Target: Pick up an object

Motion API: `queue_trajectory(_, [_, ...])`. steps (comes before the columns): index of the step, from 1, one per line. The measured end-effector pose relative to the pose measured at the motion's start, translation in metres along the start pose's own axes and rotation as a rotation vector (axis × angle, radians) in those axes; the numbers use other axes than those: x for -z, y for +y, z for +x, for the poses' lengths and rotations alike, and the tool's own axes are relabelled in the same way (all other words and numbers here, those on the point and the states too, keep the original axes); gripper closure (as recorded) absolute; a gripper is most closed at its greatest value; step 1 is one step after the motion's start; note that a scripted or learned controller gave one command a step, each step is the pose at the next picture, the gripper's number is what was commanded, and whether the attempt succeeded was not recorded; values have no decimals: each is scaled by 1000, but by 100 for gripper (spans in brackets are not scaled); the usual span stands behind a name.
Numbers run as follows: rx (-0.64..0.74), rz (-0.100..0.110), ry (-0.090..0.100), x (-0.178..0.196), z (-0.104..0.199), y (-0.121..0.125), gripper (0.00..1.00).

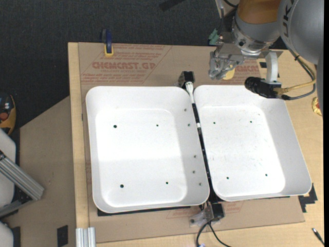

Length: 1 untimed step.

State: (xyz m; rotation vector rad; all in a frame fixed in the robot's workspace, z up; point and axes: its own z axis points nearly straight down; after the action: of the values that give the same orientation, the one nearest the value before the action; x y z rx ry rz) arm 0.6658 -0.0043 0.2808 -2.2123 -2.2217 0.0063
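**Precariously, gripper hung over the right bin's far rim**

Seen from above, the grey arm [259, 19] reached in from the right and held its gripper [224, 68] over the cardboard sheet [128, 60], just beyond the far-left corner of the right bin [241, 88]. Whether the gripper was clenched or released could not be told. A small pale-yellow shape [230, 74] at its tip was probably the object, but it was too blurred to say whether it was grasped or merely behind the tool. If it was held loosely, it could have dropped outside both bins. A descent from there risked striking the bin's rim or the black fitting [262, 86] close by on the right. The left bin [133, 90] lay well apart.
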Motion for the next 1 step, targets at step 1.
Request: queue_trajectory(1, [-4,-8,-1,26,0,-15,100])
